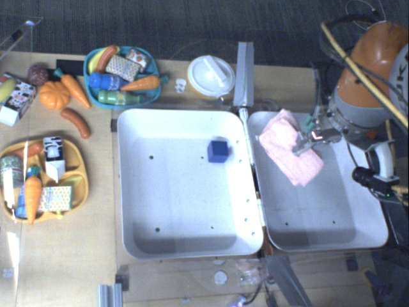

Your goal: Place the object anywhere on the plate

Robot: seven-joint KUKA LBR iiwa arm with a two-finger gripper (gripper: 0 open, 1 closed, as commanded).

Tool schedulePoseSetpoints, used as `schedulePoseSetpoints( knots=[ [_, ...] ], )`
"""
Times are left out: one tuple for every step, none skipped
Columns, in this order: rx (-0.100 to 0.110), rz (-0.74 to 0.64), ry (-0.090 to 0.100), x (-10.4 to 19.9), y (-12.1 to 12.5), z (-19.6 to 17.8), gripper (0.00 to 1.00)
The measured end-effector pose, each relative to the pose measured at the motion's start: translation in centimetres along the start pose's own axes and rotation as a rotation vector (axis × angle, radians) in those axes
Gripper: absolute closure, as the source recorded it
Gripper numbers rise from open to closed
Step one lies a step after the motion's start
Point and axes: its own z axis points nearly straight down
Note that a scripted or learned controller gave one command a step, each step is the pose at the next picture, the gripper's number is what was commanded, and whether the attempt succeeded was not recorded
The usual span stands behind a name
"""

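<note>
Crumpled pink cloth (pixel 289 148) in right bin (pixel 332 229), gripper (pixel 305 142) at its edge, finger state unclear, blue cube (pixel 218 151) in left bin (pixel 166 216).

The two bins (pixel 185 235) are white, with a dark blue cube (pixel 218 151) in the left one and a pale pink cloth (pixel 287 147) in the right one. At the upper left of the frame, a blue bowl (pixel 121 75) holds orange, yellow, green and blue toy foods. The tabletop (pixel 96 171) is light tan, and the plate (pixel 211 77) near the top centre is white with a yellow rim.
</note>
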Motion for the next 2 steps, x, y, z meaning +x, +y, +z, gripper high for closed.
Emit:
schedulePoseSetpoints(
  knots=[
    [0.001,-0.005,0.0,0.2,0.1,1.4,1.0],
    [0.001,-0.407,0.001,4.7,1.8,1.1,1.0]
  ],
)
